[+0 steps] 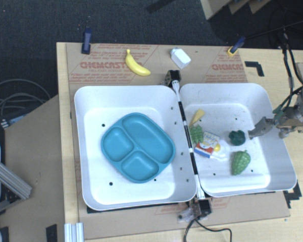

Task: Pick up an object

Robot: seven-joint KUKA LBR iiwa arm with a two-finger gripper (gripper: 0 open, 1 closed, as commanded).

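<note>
Gripper (257, 128) at the right edge of the right bin (272, 175) — grip state cannot be told — with the dark green toy (237, 137) lying just to its left, nearest of the bin's objects.

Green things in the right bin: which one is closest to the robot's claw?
The dark green round one, just beside the gripper. The light green bumpy one lies lower; the leafy one sits by the divider.
</note>
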